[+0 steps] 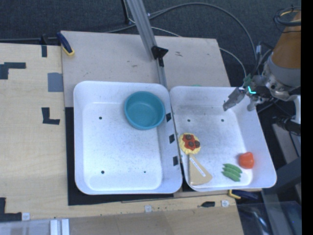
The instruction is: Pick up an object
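- Right now your gripper (240, 98) hangs over the far right rim of the right bin (215, 131), carrying nothing; I cannot tell how it is set.
- Your candidates all sit toward that bin's near edge: a pizza slice toy (191, 151) by the left wall, a green pea pod (232, 172) and a small red piece (246, 160) near the right corner. A blue bowl (144, 110) rests in the left bin (98, 146).
- Expect trouble with the slice: it looks flat against the floor, so a descent may skate over it.
- Watch the pod and red piece; they lie close together and near the wall, so you could nudge one while closing on the other, or strike the rim.
- Beware the bowl: its round rim likely needs a well-centred approach.
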Available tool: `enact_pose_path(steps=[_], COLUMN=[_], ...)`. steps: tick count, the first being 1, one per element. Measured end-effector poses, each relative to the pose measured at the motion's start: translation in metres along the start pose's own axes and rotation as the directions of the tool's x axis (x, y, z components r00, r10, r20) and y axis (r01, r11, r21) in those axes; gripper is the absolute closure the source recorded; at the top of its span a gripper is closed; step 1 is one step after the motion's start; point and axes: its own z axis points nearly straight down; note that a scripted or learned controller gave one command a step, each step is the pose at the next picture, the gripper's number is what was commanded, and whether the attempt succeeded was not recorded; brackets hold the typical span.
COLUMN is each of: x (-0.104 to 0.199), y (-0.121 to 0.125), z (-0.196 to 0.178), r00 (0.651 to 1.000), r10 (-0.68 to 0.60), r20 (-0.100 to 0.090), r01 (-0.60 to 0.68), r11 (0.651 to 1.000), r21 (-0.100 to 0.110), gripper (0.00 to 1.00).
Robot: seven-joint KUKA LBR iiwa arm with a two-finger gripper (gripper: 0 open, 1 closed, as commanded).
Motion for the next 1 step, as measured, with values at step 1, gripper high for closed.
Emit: enact_pose_path(steps=[1], x=[0.0], y=[0.0], z=[0.0001], r00=[1.0], r10=[0.0], r20=[0.0], r01=[0.0], r11=[1.0], r21=[0.0], gripper=[0.0])
